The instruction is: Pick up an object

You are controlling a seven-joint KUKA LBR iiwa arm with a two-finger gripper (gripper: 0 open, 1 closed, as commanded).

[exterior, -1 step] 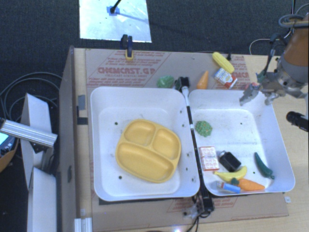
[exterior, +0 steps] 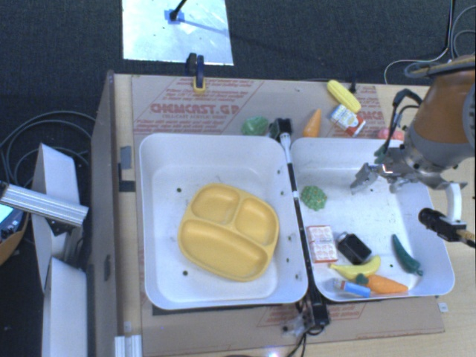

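My gripper [exterior: 380, 181] hangs over the upper right part of the right bin [exterior: 334, 152], open, with nothing between its fingers. Below it in that bin lie a green leafy toy [exterior: 313, 196], a red-and-white card box [exterior: 321, 242], a black block [exterior: 354, 248], a yellow banana [exterior: 355, 268], an orange carrot [exterior: 386, 284], a small blue piece [exterior: 355, 289] and a dark green pepper [exterior: 405, 254]. The leafy toy is to the gripper's left, apart from it.
The left bin [exterior: 167, 169] holds a yellow divided plate [exterior: 228, 230]. Behind the bins on the cardboard lie a yellow corn cob [exterior: 343, 95], a small carrot [exterior: 312, 123], a green toy [exterior: 255, 126] and a red-and-white box [exterior: 347, 119]. The arm's wrist [exterior: 440, 125] stands above the right bin's far right edge.
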